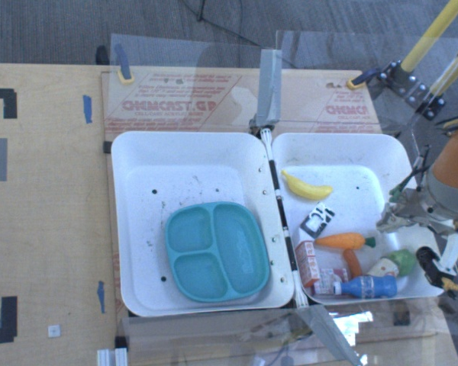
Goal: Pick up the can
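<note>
The can (307, 264), red with a white label, lies on its side in the front left corner of the right bin (343, 147), against the divider wall. My gripper (393, 218) hangs over the right side of that bin, well to the right of the can and apart from it. Nothing shows between it and the can except a carrot (340, 242). The arm's orange band (452, 158) is at the right edge of the view.
The right bin also holds a banana (306, 187), a small black and white object (317, 219), a blue bottle (366, 287), a brown sausage-shaped piece (353, 263) and a green and white fruit piece (393, 264). A teal divided plate (214, 251) lies in the left bin (137, 166).
</note>
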You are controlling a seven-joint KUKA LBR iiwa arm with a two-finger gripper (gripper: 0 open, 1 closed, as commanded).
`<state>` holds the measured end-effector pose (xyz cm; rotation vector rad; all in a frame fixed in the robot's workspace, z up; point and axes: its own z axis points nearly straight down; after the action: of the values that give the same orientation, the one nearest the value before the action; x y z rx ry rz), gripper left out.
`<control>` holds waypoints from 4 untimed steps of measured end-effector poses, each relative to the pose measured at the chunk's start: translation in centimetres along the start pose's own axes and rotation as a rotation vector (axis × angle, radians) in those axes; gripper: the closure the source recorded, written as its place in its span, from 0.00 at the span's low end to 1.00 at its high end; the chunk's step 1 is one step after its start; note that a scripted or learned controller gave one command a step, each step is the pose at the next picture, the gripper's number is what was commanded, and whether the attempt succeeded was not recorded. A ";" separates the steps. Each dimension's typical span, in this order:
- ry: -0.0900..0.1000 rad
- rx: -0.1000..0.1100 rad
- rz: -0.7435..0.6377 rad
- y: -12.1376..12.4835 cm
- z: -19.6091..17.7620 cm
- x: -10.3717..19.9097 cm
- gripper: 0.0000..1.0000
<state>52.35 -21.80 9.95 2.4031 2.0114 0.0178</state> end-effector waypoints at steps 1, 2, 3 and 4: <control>-0.004 0.011 -0.091 0.5 -16.2 4.1 1.00; -0.005 0.010 -0.169 4.9 -15.1 6.1 1.00; -0.004 0.008 -0.579 2.6 -20.0 0.9 1.00; 0.000 0.013 -0.624 -4.9 -16.8 9.8 1.00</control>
<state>48.97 -11.33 26.70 1.6737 2.6570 0.0010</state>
